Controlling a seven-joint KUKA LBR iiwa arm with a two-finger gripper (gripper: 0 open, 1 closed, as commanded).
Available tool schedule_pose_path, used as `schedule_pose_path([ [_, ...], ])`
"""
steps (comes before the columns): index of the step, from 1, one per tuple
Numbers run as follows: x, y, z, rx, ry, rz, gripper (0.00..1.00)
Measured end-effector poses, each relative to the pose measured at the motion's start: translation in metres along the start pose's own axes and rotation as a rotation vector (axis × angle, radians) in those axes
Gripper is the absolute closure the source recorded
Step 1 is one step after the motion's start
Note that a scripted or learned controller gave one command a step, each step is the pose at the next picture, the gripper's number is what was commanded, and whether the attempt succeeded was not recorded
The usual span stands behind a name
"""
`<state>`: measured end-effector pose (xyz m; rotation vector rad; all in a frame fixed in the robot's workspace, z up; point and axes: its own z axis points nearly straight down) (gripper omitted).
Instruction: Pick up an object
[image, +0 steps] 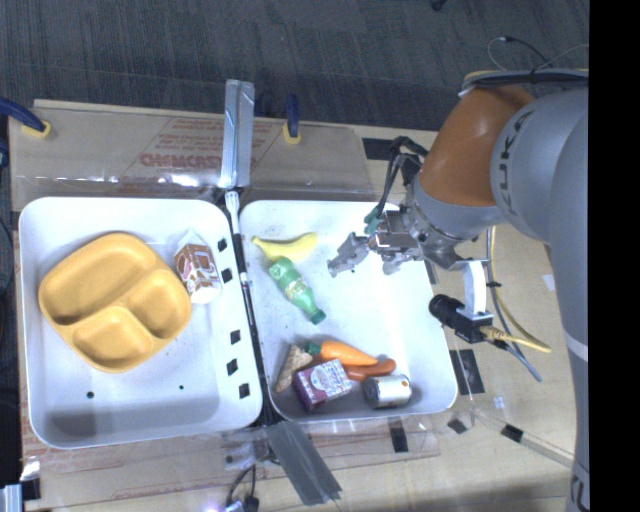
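In the right bin (425, 330) lie a yellow banana (285, 243), a green bottle (296, 286), an orange carrot (351, 352), a purple carton (322, 385) and a silver can (388, 390). My gripper (368, 256) hangs over the bin's upper middle, to the right of the banana and bottle. Its fingers are spread open, with only white bin floor between them. The grey arm with its orange band (470, 150) reaches in from the right.
The left bin (60, 400) holds a yellow divided plate (112, 298) and a brown snack packet (198, 268). A brown wedge-shaped item (289, 366) lies beside the carton. A metal divider (238, 130) stands at the back between the bins. Cables (500, 330) run along the right bin's outer edge.
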<state>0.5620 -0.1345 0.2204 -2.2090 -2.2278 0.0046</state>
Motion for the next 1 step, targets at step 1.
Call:
schedule_pose_path([
  [1,0.0112,-0.0794,0.1208,-0.003,0.0,-0.149,0.0],
])
